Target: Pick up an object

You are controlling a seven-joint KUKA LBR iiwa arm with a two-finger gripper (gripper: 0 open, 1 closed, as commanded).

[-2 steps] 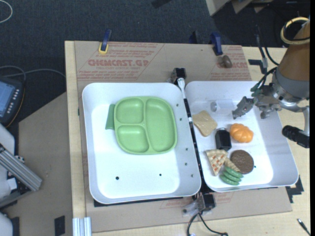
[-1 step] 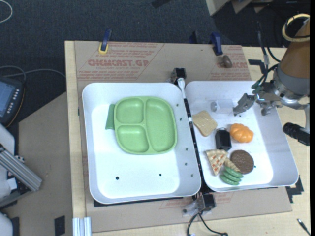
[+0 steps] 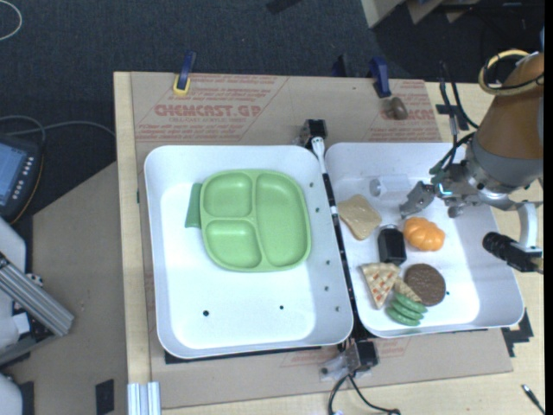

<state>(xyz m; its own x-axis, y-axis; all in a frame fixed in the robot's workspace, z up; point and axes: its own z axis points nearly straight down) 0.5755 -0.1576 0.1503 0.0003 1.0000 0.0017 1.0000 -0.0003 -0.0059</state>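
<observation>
My gripper [image 3: 436, 202] hangs over the back of the right bin [image 3: 497, 305], open, with nothing between its fingers. Just in front of it lies an orange toy fruit [image 3: 424, 234], close to the fingertips but apart from them. A black block [image 3: 391, 244] sits left of the fruit, and a tan bread piece [image 3: 359, 216] lies further left. Toward the bin's front are a pizza slice [image 3: 379, 281], a brown round cookie [image 3: 425, 284] and a green pea pod [image 3: 404, 309]. A small clear object [image 3: 386, 184] rests left of the gripper.
The left bin [image 3: 173, 292] holds a green divided plate [image 3: 255, 219]. A raised divider [image 3: 333, 223] runs between the bins. The grey arm with its orange band [image 3: 514, 119] comes in from the right. Blue clamps [image 3: 378, 76] stand on the bench's back edge.
</observation>
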